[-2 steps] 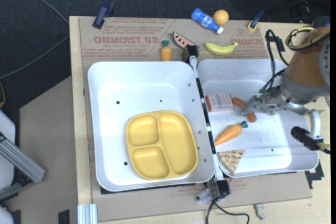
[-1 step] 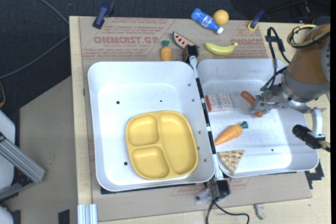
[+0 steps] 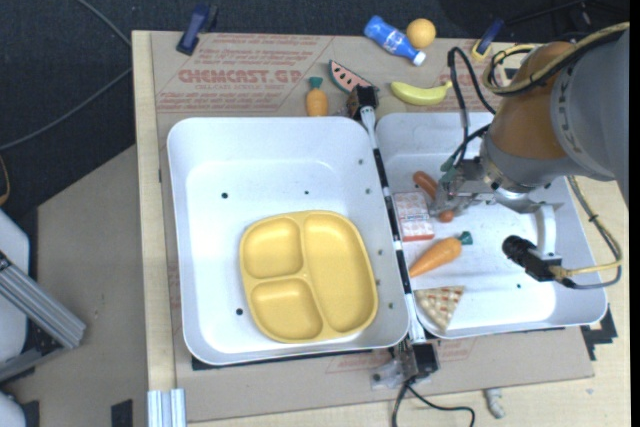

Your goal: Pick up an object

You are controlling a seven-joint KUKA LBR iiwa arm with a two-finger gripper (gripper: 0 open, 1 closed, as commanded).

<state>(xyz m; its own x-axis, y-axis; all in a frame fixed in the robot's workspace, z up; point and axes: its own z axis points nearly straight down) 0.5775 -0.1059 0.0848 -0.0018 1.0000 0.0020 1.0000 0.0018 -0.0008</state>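
The right bin (image 3: 560, 315) holds a brown sausage (image 3: 426, 182), a pink and white packet (image 3: 411, 216), an orange carrot (image 3: 437, 256) and a pizza slice (image 3: 440, 302). My gripper (image 3: 452, 199) is low in this bin, just right of the sausage and the packet and above the carrot's leafy end. A small reddish piece (image 3: 447, 213) shows right under it. The arm's grey body and orange band (image 3: 530, 115) hide the bin's back right part.
The left bin (image 3: 200, 165) holds a yellow divided plate (image 3: 305, 273). Behind the bins lie a banana (image 3: 420, 93), a blue bottle (image 3: 392, 39), an orange ball (image 3: 422, 32), a watermelon slice (image 3: 346, 75) and a small orange toy (image 3: 317, 101). A black cable (image 3: 460, 105) loops beside the arm.
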